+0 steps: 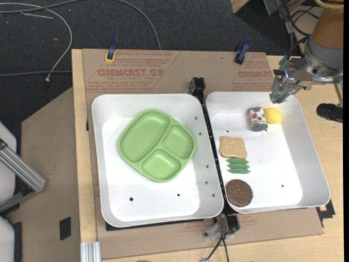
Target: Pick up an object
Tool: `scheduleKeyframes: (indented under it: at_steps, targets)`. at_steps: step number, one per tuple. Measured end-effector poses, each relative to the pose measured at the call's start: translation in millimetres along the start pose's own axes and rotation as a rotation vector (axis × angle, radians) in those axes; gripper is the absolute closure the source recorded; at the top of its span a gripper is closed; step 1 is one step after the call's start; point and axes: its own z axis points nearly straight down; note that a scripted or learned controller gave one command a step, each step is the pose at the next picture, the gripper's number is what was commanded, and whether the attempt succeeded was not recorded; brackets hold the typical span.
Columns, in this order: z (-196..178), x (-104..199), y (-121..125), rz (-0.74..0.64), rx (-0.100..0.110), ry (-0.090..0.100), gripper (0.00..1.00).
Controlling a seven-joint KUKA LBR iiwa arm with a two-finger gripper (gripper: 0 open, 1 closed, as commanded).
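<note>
1. The jaws (pixel 280 94) hang at the upper right of the frame, over the top edge of the right bin (pixel 305 162); whether they are spread or closed I cannot tell.
2. The nearest things lie just below and to the left of them: a yellow lemon (pixel 273 115) touching a small can (pixel 256 119) on its left side.
3. The can lies tipped, its long axis running roughly up-down in the frame.
4. Farther down the bin sit a slice of toast (pixel 233 146), green pea pods (pixel 238 165) and a brown cookie (pixel 239 192).
5. The arm (pixel 327 37) enters from the upper right corner, wrist pointing down and leftward.
6. A green divided plate (pixel 157 145) fills the left bin (pixel 109 190).
</note>
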Motion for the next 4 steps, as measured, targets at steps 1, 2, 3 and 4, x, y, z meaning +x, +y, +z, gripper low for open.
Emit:
scheduleKeyframes:
  at_steps: [1, 2, 3, 4]
  targets:
    - [5, 62, -11, -0.001, 0.002, 0.001, 1.00]
    - [3, 117, -21, -0.001, 0.001, 0.001, 1.00]
    - [19, 175, -20, 0.000, 0.003, 0.000, 1.00]
    - [33, 220, -28, 0.001, 0.003, -0.001, 1.00]
